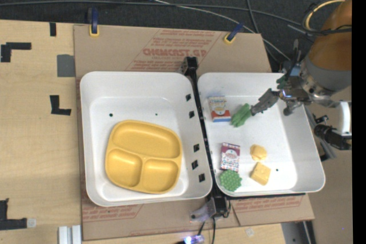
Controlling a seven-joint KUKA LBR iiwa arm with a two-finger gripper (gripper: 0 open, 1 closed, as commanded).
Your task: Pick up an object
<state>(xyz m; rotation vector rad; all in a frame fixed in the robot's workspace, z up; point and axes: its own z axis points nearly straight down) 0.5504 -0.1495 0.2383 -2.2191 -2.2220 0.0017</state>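
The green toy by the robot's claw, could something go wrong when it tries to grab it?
Maybe. The end effector touches only one end of the elongated green plastic toy, so the toy may slip or spin away. The small white and red carton lies close beside it and could get bumped. The toy is also far from the white bin's wall, so nothing would stop it sliding.

You see two white bins side by side: the left bin (pixel 91 123) holds a yellow divided plate (pixel 143 156); blue clamps (pixel 93 23) pin the cardboard sheet (pixel 166 51) at twelve o'clock.
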